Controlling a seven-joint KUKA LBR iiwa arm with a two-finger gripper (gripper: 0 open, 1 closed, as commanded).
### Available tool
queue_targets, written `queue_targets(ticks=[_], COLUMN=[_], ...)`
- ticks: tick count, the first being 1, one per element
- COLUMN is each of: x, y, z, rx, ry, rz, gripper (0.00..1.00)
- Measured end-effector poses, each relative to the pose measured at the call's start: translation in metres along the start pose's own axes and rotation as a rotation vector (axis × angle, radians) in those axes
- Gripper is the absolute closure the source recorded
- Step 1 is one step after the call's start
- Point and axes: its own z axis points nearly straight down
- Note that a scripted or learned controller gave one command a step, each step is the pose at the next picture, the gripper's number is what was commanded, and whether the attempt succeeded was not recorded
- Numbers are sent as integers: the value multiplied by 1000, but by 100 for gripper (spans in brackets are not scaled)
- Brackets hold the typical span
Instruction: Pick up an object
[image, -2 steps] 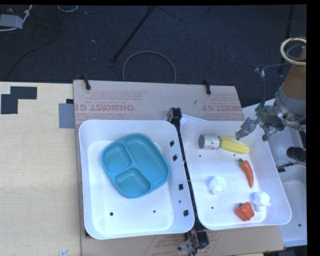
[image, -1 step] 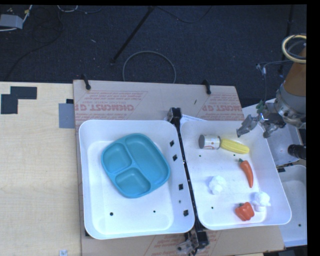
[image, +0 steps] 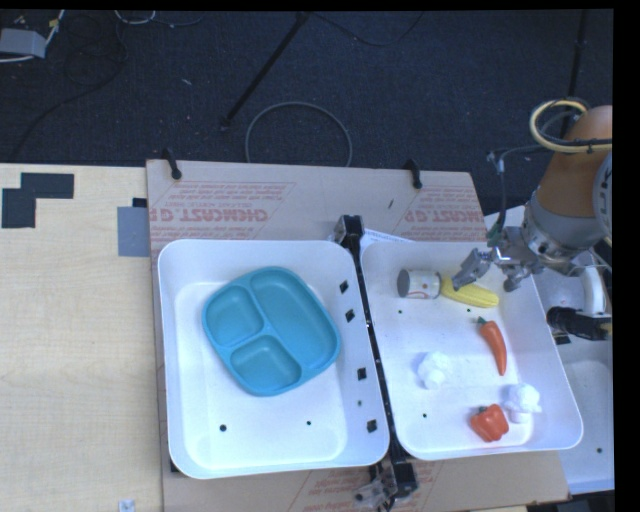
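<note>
Your pepper (image: 489, 423) sits lower right; the open gripper (image: 497, 268) hovers just above the corn (image: 471, 294), lying left-right.

Two white bins (image: 170, 300) are showing against tan cardboard (image: 300, 200) printed with red lettering. A turquoise divided plate (image: 270, 330) is lying in the left bin. In the right bin, a yellow banana (image: 472, 294), an orange carrot (image: 495, 347) with a green tip, a red pepper (image: 489, 423), a grey-and-white cup (image: 418, 284) and two white lumps (image: 434, 369) are showing. At the right of the frame, the arm (image: 570, 200) is appearing grey with an orange band. Pale wood bench (image: 70, 350) with dark grey squares (image: 132, 230) is filling the left; dark carpet (image: 150, 90) is spanning the top.
</note>
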Motion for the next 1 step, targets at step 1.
queue_targets(ticks=[1], x=[3], y=[9], z=[47], rx=[3], ry=[-2], rz=[-2], gripper=[0])
